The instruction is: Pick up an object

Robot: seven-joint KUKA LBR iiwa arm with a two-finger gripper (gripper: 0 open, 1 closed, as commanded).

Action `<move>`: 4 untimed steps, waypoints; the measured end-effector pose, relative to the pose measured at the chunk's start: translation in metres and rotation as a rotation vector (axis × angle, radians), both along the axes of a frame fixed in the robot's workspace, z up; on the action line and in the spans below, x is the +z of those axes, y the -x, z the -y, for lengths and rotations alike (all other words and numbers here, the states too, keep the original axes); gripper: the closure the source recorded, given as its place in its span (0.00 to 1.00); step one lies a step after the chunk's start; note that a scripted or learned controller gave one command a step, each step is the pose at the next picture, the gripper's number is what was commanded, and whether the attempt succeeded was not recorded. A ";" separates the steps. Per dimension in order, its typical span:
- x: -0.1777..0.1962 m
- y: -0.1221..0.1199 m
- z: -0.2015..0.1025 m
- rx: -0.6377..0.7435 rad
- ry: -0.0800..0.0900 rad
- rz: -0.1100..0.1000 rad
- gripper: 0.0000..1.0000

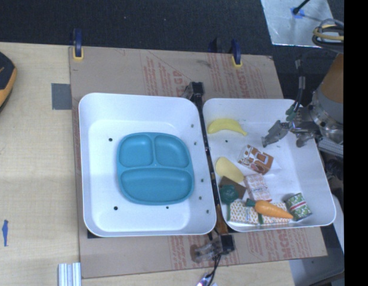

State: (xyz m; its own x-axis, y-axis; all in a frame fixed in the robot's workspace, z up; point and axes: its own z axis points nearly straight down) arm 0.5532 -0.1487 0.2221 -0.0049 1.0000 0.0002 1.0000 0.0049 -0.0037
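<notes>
Camera view, looking down at a slant on the tabletop (34, 159). Landmark for this entry: the right bin (309, 165). Left of it, touching along the shared edge, sits the left bin (94, 118), which holds a blue divided plate (155, 167).

Contents of the right bin: a banana (226, 126) near its top-left corner; a brown-and-white snack packet (256, 159) about the middle; a yellow wedge (229, 170) by the left wall; a dark green lump (229, 192) just below that wedge; a small pink-and-white packet (257, 187) beside it. Along the bottom wall lie a patterned pouch (243, 213), a carrot (273, 210) resting across it, and a green-and-white can (298, 207) towards the bottom-right corner.

Pincer (278, 134) hangs over the upper right part of the bin, fingers spread wide, nothing between them. Arm enters over the right wall.

Judgement: the nearest free-lying target is the snack packet, just below and left of the pincer. It looks light, thin and probably crinkly, so it may slide or fold; best taken across its narrow width. The banana looks like a stiff toy and offers a firmer hold at mid-body. The crowded bottom row risks nudging neighbours.
</notes>
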 end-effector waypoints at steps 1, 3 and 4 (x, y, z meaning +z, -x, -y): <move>-0.088 0.001 0.012 0.000 0.000 -0.007 0.00; -0.118 -0.028 0.010 0.000 0.007 0.022 0.00; -0.118 -0.036 0.003 -0.001 0.011 0.022 0.00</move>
State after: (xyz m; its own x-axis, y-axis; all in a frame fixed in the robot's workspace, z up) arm 0.5894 -0.1514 0.1045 -0.0037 0.9999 -0.0109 0.9998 0.0039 0.0182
